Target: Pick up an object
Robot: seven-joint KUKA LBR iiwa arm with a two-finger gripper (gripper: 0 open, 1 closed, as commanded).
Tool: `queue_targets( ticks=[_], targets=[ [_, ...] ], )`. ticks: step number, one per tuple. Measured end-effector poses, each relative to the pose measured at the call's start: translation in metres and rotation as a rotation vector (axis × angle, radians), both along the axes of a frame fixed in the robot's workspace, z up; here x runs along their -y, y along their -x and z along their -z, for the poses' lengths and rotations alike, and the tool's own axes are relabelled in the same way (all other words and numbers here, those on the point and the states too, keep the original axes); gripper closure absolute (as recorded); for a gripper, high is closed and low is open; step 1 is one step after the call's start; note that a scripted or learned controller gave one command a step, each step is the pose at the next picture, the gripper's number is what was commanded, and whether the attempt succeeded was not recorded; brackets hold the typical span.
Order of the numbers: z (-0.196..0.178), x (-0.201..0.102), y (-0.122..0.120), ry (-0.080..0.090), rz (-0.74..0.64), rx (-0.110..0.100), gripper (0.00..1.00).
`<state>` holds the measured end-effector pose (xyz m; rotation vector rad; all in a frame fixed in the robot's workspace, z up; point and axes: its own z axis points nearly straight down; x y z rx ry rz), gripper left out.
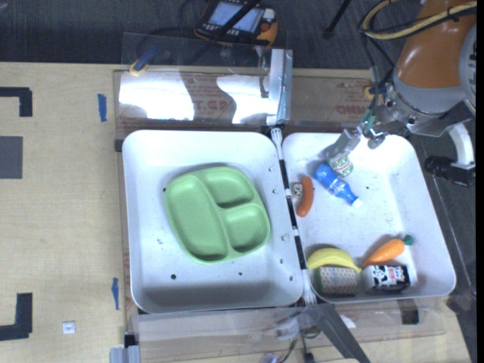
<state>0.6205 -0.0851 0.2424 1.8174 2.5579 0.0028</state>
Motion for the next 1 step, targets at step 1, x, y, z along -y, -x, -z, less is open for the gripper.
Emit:
queue_targets(
  ticks=[1],
  targets=[
    [0.1563, 0.0166, -0.0020, 0.000, -0.120, -0.004, 0.00]
  ],
)
